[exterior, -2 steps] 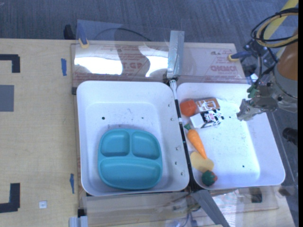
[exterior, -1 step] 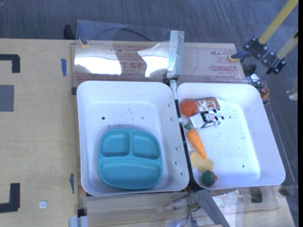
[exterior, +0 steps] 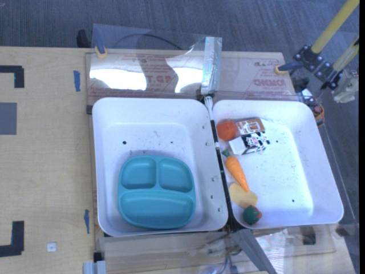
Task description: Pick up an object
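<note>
A teal divided plate (exterior: 157, 192) lies in the near half of the left bin (exterior: 142, 119). Along the left side of the right bin (exterior: 285, 176) lie several small things. At the back are an orange ball-like piece (exterior: 226, 129), a brown and white packet (exterior: 250, 125) and a black-and-white carton (exterior: 251, 144). Nearer the front come a carrot (exterior: 237, 173), a pale yellow piece (exterior: 244, 198) and a small green and red piece (exterior: 251, 214) by the front rim.
Behind the bins stands a clear plastic panel (exterior: 142, 73) with a silver strip (exterior: 211, 64) at the divider. A yellow rod with a black clamp (exterior: 315, 59) hangs over the back right corner. The wooden bench (exterior: 40, 153) stretches to the left.
</note>
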{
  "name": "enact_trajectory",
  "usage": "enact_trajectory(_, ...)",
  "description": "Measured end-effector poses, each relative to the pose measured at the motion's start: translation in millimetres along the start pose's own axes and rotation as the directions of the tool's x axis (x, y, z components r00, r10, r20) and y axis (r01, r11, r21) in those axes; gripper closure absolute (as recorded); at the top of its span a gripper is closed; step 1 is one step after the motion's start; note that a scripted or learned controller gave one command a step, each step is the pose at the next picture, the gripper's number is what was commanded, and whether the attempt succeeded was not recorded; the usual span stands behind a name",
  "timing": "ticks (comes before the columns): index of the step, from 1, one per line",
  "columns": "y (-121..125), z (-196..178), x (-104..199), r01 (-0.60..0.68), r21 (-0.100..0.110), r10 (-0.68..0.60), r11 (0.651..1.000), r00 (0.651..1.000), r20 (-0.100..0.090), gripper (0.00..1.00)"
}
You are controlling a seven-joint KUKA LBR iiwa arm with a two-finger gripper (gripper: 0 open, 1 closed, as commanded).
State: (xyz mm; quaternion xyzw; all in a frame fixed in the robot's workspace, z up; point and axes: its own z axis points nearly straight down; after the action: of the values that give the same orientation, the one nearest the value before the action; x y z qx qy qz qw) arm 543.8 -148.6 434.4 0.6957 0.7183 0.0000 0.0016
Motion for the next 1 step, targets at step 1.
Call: enact_trajectory(1,78.6,2.8,35.9,-0.043,0.003,0.043,0.999,0.999,-0.002,1.00)
